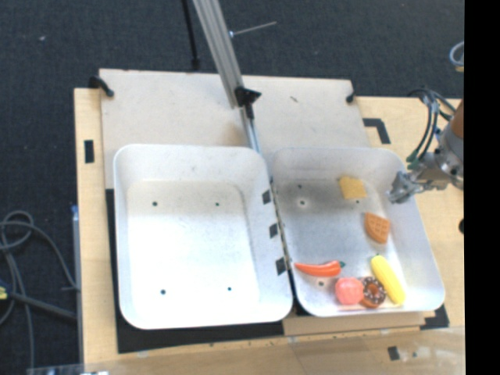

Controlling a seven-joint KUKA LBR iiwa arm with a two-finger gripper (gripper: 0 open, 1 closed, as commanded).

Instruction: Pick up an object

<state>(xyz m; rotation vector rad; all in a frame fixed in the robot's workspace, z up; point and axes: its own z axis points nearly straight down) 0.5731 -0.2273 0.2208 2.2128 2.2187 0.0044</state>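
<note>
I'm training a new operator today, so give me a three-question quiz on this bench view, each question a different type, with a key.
1. True or false: the pincer is over the right bin's far right rim.
2. Multiple choice: which item lies nearest the pincer? A) yellow block B) red chili C) pink ball
3. Fill in: the banana lies in the right bin's near ____ corner.

Key: 1 true; 2 A; 3 right. All six items, including the orange piece and the doughnut, lie in the right bin.
</note>
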